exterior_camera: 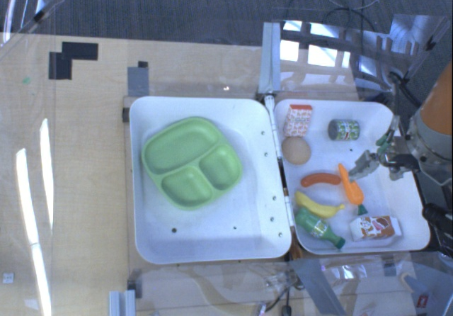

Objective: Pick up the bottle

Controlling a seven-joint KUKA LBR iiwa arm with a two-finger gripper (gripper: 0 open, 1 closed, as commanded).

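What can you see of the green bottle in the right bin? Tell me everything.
The green bottle looks like glossy plastic, dark green with a paler band around its middle and a small cap at its narrow end. It lies on its side in the right bin, near the front edge, neck pointing right. The banana lies right above it, seemingly touching. The end effector is well away from it.

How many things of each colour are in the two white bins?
Green: 3, the divided plate, the bottle and the can
Orange: 2, the carrot and the sausage
Yellow: 1, the banana
Tan: 1, the round ball
White with red: 2, the carton and the packet
Total: 9
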